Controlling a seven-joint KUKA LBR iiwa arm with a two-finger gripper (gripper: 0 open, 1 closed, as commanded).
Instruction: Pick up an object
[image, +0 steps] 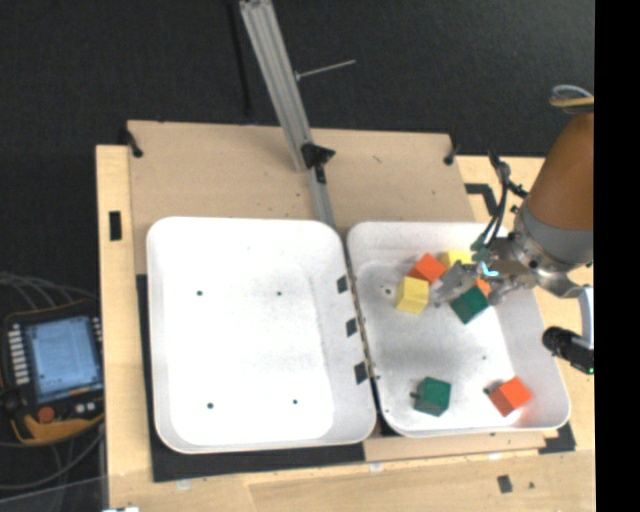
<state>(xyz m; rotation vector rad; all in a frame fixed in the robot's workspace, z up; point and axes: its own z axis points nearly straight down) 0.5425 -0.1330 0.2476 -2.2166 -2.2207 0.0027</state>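
Reaching in over the right bin (520, 330), the gripper (468, 285) hangs amid a cluster of blocks near the bin's far edge. A green block (468, 306) sits at its tip, beside a yellow block (412, 295) and an orange block (429, 268); whether the claw grasps anything, I cannot tell.

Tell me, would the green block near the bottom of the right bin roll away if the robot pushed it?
Probably not. The green block looks boxy with flat faces, so it would likely slide or tip rather than roll. It seems small and stiff, probably light for its size. It sits apart from the orange block, so a push likely moves only it.
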